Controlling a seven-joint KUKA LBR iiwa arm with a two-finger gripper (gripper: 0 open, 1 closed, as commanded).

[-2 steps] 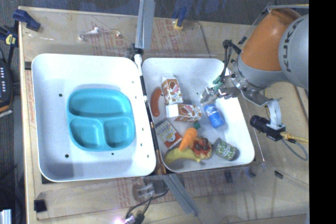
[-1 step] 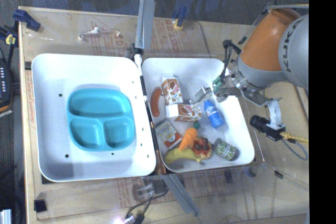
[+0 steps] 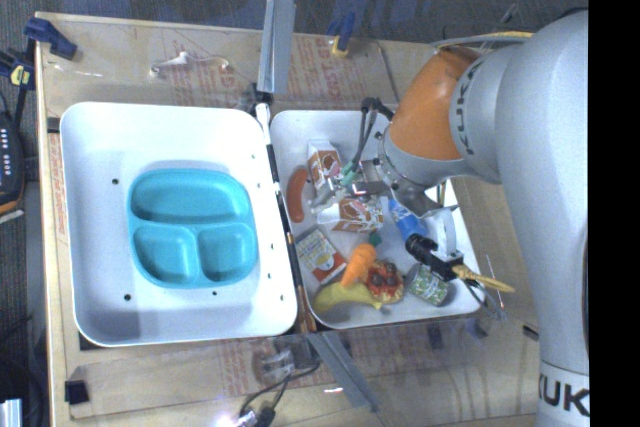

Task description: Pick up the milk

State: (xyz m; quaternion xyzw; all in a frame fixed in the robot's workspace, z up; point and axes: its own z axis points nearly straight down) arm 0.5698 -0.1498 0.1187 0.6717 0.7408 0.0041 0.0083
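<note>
Over the right bin, your arm reaches in from the right, and the gripper hangs low above the upper middle of the clutter. Whether it is parted or closed, you cannot tell; the wrist covers it.

Milk: judged to be the small brown-and-white carton near the bin's upper left, just left of the gripper and close to touching it. A second similar carton lies just below the gripper, so confirm which one you want. Nothing is seen held.

The upper carton's long axis runs roughly up-down in view, tilted a little. A sausage lies just to its left, along the bin wall. Blue bottle sits right of the lower carton.

Left bin carries a blue divided tray, well apart from the work.

Coming move turns on a short shift leftward.
</note>
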